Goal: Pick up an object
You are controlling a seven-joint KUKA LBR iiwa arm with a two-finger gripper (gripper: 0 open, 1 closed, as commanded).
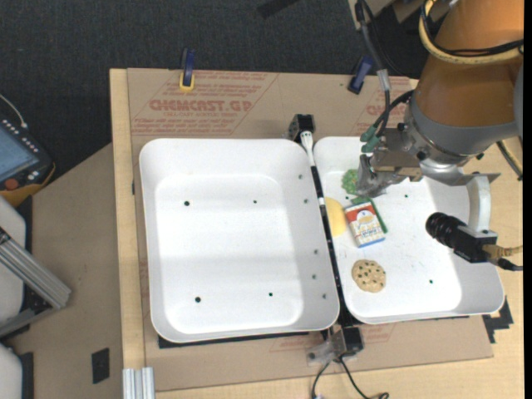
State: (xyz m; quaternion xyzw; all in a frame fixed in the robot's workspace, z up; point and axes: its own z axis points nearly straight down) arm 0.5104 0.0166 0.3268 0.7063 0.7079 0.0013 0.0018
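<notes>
Cardboard is covering the bench (208, 98) under two white bins. The arm (470, 65) is reaching into the right bin (432, 298), its claw (371, 179) lowering onto a green object (353, 181); whether it is clenched, I cannot tell. Next likely comes closing and lifting. A small box (366, 224), yellow piece (334, 216) and cookie (369, 275) are crowding nearby.

Right white plastic bin (465, 302): round chocolate-chip cookie (368, 275) near its front edge; small red-and-white carton (365, 224) and pale yellow piece (334, 215) by its left wall; green item (356, 181) under the gripper (371, 175).
</notes>
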